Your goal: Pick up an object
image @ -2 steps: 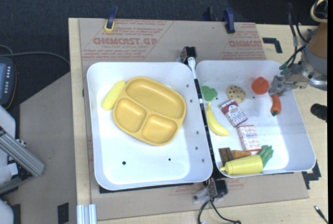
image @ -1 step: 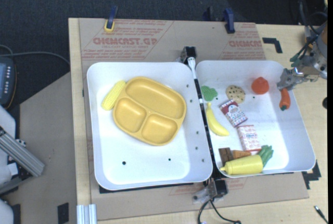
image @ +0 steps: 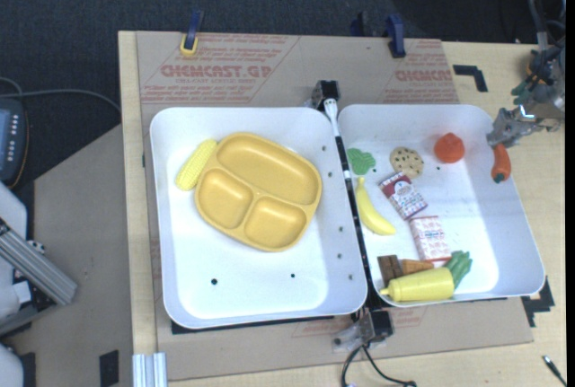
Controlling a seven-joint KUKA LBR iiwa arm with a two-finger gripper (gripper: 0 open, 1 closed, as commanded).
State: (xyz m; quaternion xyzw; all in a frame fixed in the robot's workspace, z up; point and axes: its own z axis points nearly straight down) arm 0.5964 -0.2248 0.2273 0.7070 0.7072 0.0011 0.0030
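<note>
We see the gripper point(image: 514, 127) at the far right edge of the right bin point(image: 530, 241). It is small and grey here, and we cannot tell if it is wide or narrow. Just below it, near the bin's right wall, lies an orange toy carrot point(image: 500, 163). We cannot tell if the gripper is touching the carrot.

A little to the left sits a red tomato point(image: 449, 147). Further left we see a cookie point(image: 406, 162) and a green broccoli point(image: 361, 162). A yellow banana point(image: 373, 212) lies beside the left wall of this bin. Next to it are two red and white packets point(image: 418, 215). At the near side lies a yellow bottle point(image: 420, 287) with a green thing point(image: 460, 267) by it.

The left bin point(image: 180, 286) holds a yellow tray with three parts point(image: 258, 189). A yellow corn cob point(image: 196, 163) touches its left side.
</note>
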